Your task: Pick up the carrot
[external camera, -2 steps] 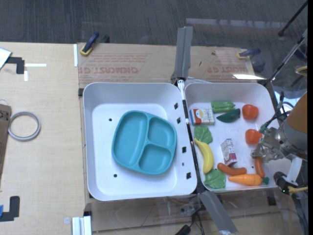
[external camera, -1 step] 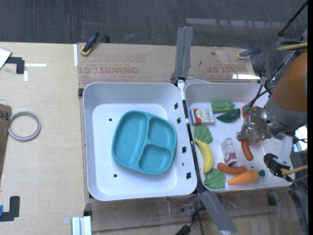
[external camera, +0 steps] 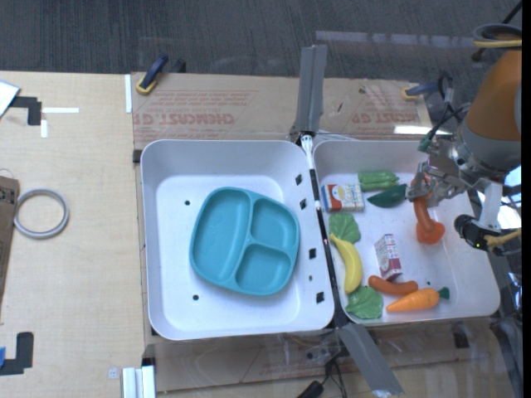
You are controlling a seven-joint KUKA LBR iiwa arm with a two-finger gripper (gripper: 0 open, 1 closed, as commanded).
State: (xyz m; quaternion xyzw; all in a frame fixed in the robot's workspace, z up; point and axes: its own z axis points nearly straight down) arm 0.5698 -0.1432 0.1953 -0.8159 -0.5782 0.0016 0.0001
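The carrot (external camera: 412, 300), orange with a small green tip, lies flat near the front right corner of the right bin (external camera: 473, 301). My gripper (external camera: 430, 189) hovers over the far right part of that bin, well behind the carrot and apart from it. Directly under the gripper is a reddish-orange elongated piece (external camera: 427, 224); whether it is touching the gripper or lying on the bin floor I cannot tell.
A red sausage (external camera: 392, 286) lies against the carrot's left end, with a green leaf (external camera: 365, 303) beside it. A banana (external camera: 348, 262), a small packet (external camera: 387, 255), a carton (external camera: 343, 196) and green vegetables (external camera: 379, 178) share the bin. The left bin (external camera: 166, 222) holds a blue divided plate (external camera: 246, 240).
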